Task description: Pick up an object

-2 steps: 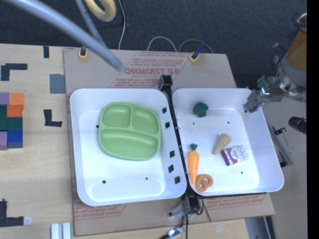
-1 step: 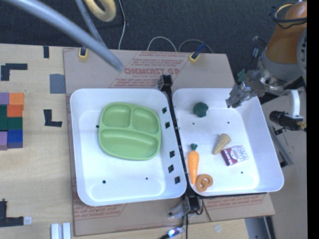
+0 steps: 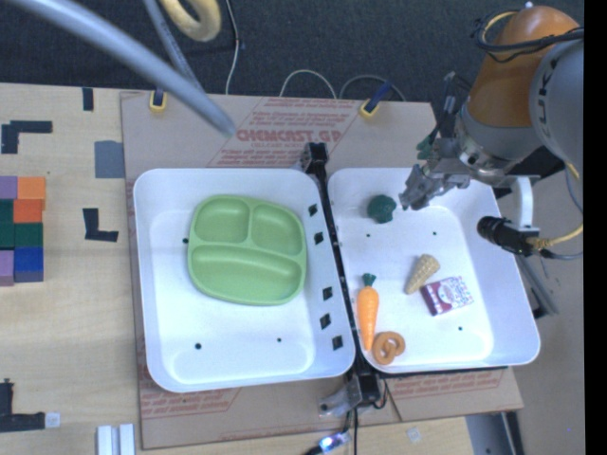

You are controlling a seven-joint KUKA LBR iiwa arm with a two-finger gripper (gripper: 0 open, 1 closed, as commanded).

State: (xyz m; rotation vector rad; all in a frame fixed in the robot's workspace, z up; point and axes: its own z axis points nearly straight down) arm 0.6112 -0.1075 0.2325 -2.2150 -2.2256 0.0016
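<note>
the gripper [image 3: 414, 195] hangs over the upper part of the right bin [image 3: 493, 335], just right of a dark green object [image 3: 381, 208]; can't tell its grip. carrot [image 3: 367, 311], cone [image 3: 422, 273] and pretzel [image 3: 387, 347] lie lower.

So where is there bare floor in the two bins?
Left bin: the near strip below the green plate. Right bin: the middle, between broccoli and carrot. Crowded near carrot, pretzel, cone, packet.

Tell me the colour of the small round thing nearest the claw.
Dark green. The round object sits in the right bin, just left of the claw, in the camera view.
</note>
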